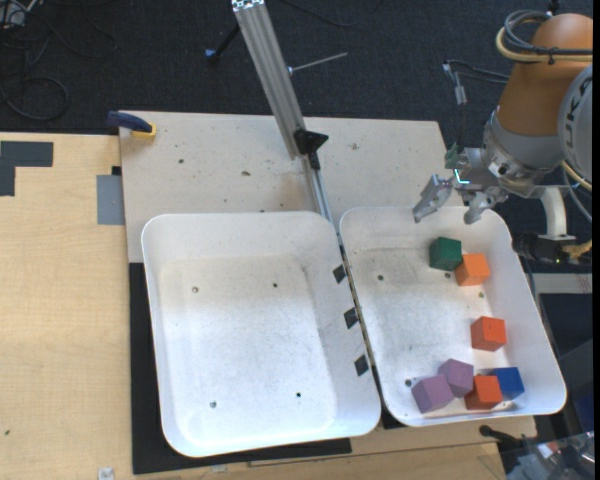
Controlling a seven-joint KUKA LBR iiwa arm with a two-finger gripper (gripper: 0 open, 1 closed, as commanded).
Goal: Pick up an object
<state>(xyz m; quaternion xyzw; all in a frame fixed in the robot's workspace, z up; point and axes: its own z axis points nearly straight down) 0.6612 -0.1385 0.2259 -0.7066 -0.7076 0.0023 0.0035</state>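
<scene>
Gripper (452, 200) hangs over the far edge of the right bin (390, 408), fingers spread apart with nothing between them.

Going left to right: the left bin (170, 418) lies beside the right one, and a slanted metal post (270, 68) rises behind the seam between them. In the right bin, two purple cubes (443, 385) sit touching near the front rim, with an orange cube (485, 391) and a blue cube (509, 380) crowded against them. Further back stands a lone orange cube (488, 332). Nearest the gripper, a green cube (445, 254) touches another orange cube (471, 269).

The green cube looks the likeliest target, but its orange neighbour is a hazard: descending fingers could land on both, or push one aside and close on air. A drop too near the back wall could strike the rim.
</scene>
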